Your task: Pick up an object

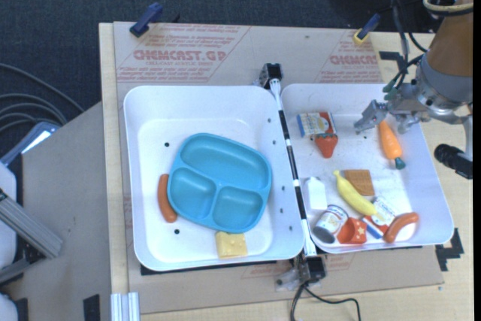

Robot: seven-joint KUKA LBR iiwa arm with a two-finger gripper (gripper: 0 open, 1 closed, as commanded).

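Blurring claw (391, 119) above carrot (389, 142)

The end effector (392, 116) hovers above the carrot (389, 142) in the right bin (434, 192).

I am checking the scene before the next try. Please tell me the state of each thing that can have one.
Blue three-compartment plastic tray: flat in left white bin, compartments bare.
Orange toy carrot: lying in right white bin, beside the gripper, not lifted.
Yellow toy banana: lying flat.
Small tin can: tipped on its side.
Red toy sausage: lying beside the tray.
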